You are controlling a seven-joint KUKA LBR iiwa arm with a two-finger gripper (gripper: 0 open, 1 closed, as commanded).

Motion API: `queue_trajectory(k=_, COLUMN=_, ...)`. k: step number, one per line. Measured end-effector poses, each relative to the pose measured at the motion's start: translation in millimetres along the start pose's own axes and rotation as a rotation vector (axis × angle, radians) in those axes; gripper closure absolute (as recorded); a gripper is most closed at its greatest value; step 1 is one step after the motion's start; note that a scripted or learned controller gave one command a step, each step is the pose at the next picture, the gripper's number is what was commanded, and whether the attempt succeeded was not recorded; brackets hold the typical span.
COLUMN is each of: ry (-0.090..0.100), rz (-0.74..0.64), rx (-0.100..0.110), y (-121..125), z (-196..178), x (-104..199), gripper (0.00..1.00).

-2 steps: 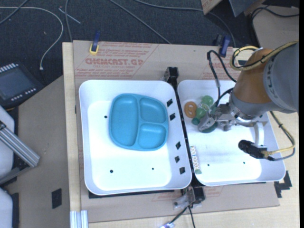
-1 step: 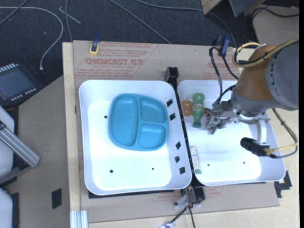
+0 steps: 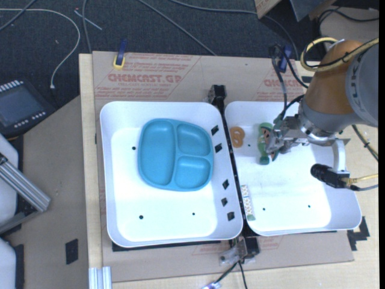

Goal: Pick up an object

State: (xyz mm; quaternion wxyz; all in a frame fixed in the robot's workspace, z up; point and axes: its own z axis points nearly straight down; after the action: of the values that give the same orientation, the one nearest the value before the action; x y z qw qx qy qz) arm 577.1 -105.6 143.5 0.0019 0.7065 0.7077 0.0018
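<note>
Gripper [image 3: 274,144] in right bin [image 3: 301,212], jaw state indeterminate, touching green object [image 3: 264,142]; pretzel [image 3: 237,136] just left; blue divided plate [image 3: 175,154] in left bin [image 3: 120,209].

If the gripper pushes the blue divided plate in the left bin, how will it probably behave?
The blue divided plate looks like rigid moulded plastic, so it should stay stiff. It lies flat and low in the left bin, so it will likely slide on the smooth white floor, not tip or roll. Its shallow rim probably gives two fingers little to pinch.
</note>
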Motion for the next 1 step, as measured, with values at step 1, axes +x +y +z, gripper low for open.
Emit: queue_trajectory(k=1, ry=0.0, rz=-0.001, rx=-0.002, y=1.7, z=-56.9, x=10.6, gripper=1.0)
